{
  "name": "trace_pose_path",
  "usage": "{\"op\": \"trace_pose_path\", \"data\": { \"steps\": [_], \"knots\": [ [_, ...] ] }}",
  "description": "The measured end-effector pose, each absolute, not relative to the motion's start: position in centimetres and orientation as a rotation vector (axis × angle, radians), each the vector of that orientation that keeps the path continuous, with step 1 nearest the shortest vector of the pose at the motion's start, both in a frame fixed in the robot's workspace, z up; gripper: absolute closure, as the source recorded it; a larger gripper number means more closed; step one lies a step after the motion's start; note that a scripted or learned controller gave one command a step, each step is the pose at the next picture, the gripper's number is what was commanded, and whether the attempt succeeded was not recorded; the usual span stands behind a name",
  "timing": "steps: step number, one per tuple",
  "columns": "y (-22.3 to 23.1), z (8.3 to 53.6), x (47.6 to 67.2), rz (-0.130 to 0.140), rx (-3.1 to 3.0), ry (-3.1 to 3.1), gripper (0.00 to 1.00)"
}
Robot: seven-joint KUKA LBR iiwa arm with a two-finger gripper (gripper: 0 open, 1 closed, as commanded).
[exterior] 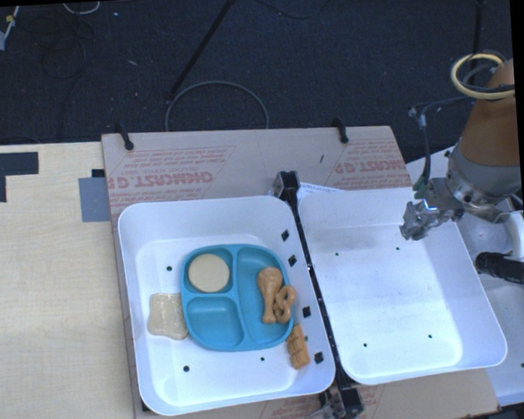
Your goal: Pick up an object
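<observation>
My claw point(417, 220) hangs over the right bin point(486, 341); I cannot tell its state. The food sits far off on the blue tray point(218, 325). I might grab only air.

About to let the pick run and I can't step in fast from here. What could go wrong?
1. The gripper sits over the right bin, while every object lies in the left bin, so a straight descent may grab nothing.
2. The pretzel-like piece and round disc lie in the blue tray; its ridges may block the jaws.
3. The small brown piece hugs the bin wall, risking collision.
</observation>
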State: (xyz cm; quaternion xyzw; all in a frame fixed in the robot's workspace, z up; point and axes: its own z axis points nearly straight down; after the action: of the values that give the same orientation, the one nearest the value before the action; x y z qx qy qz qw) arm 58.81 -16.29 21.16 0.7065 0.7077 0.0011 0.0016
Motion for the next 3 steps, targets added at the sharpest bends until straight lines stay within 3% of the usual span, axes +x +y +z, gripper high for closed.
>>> {"op": "trace_pose_path", "data": {
  "steps": [1,3],
  "knots": [
    [-16.4,22.8,58.8,0.0,2.22,2.223,1.0],
    [-5.3,22.3,59.8,-0.002,2.22,2.229,1.0]
  ]
}}
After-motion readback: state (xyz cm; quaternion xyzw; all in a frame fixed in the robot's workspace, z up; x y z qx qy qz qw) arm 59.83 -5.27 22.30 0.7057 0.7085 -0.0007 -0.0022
